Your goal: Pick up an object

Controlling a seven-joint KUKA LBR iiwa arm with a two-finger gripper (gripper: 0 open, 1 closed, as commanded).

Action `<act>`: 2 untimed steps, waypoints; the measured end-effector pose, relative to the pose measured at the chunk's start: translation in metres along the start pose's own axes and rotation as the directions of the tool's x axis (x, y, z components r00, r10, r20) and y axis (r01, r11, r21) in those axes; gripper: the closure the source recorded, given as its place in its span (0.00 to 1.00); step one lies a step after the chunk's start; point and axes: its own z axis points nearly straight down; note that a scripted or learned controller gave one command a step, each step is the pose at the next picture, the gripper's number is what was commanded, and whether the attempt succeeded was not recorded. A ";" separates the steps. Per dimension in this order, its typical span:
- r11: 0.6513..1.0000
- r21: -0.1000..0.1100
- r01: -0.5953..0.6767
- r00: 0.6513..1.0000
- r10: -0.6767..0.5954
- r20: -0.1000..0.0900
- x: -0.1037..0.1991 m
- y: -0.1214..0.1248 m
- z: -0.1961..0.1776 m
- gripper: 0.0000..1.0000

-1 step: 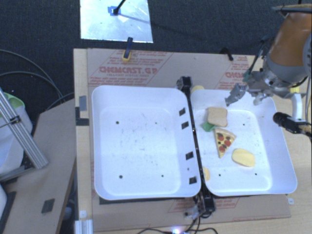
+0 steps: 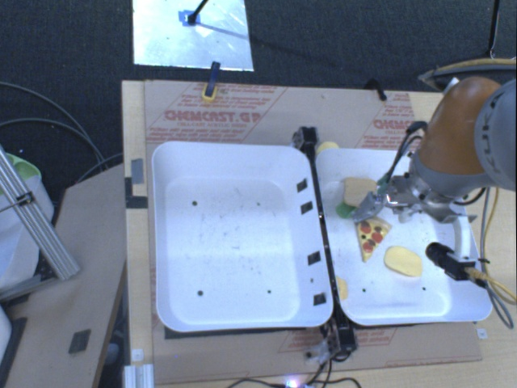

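Observation:
The right bin (image 2: 420, 305) holds several toy foods. A pizza slice (image 2: 371, 238) with red dots lies near its middle. Right of it is a yellow oval piece (image 2: 402, 262). A tan bread-like piece (image 2: 358, 190) sits toward the back, with a small green piece (image 2: 346, 210) beside it at the bin's left wall. My gripper (image 2: 371, 206) hangs low over the bin, its grey tip between the tan piece and the pizza slice, just above the slice's wide end. Nothing can be seen held in it.
The left bin (image 2: 174, 297) stands beside the right one, with black clips (image 2: 314, 233) along the shared wall. A small yellow bit (image 2: 342, 288) lies at the right bin's front left, another (image 2: 327, 146) behind its back rim. A black fitting with cables (image 2: 449, 261) hangs off the arm.

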 end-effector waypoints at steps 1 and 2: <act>1.000 -0.003 0.001 1.000 -0.001 0.001 0.014 -0.033 0.057 0.00; 1.000 -0.025 0.011 1.000 -0.011 0.001 0.074 0.034 -0.036 0.00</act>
